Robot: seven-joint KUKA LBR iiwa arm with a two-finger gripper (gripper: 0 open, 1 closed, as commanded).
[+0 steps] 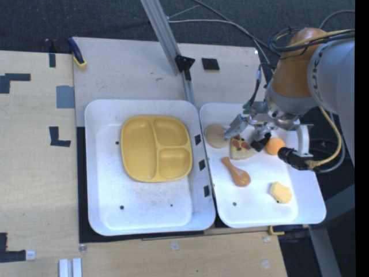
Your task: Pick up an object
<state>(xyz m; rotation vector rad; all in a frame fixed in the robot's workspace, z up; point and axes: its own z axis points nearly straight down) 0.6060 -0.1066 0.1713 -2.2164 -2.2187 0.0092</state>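
In the right bin (300,212) lie a pizza-slice toy (241,148), an orange ball (274,146), a tan disc (215,135), a brown drumstick-shaped piece (237,172) and a yellow block (281,192). My gripper (247,134) hovers over the bin's upper part, right above the top edge of the pizza slice. Its fingers are spread open, one towards the tan disc and the other towards the orange ball. Nothing sits between them.
The left bin (104,172) holds a yellow divided plate (157,148). A metal pole (164,27) rises at a slant behind the bins. Black cables (323,154) hang off the arm over the right bin's right edge.
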